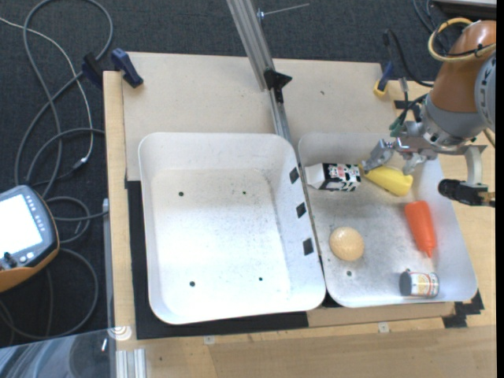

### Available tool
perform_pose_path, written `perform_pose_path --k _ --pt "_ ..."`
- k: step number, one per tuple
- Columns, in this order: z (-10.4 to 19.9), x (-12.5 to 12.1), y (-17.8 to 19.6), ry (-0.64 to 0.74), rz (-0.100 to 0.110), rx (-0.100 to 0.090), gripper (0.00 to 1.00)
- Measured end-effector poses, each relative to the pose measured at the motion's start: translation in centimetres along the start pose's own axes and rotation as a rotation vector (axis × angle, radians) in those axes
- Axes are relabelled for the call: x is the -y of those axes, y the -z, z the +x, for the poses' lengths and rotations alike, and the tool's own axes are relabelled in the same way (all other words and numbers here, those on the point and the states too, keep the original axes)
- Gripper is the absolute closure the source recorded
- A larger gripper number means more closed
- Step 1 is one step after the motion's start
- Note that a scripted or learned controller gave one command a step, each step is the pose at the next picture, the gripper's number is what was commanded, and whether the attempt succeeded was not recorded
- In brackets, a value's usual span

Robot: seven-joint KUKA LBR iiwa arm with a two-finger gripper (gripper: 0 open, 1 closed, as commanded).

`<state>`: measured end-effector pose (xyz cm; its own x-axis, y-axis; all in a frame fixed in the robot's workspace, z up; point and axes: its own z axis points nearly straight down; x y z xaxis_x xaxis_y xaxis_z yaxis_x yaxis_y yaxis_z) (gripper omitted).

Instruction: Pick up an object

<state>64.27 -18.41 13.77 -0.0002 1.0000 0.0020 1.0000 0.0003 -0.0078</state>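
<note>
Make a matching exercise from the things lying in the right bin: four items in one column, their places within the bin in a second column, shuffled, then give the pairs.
Items:
1. black-and-white carton
2. round beige ball
3. orange carrot-shaped toy
4. small jar lying on its side

Places:
A. near corner on the arm's side
B. against the divider, at the far end
C. right part of the bin, below the yellow banana-shaped toy
D. middle of the bin floor, toward the divider

Pairs: 1-B, 2-D, 3-C, 4-A

One fixed camera looks down at a slant on both white bins (157,152) from above.
</note>
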Motion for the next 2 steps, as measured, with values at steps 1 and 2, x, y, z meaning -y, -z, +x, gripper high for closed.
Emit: perform_pose_path --k 1,2 --pt "-0.12 -0.15 -2.99 -0.001 -0.011 0.004 0.00" --pt "-0.05 -0.21 -2.01 0.000 -0.013 0.003 1.00"
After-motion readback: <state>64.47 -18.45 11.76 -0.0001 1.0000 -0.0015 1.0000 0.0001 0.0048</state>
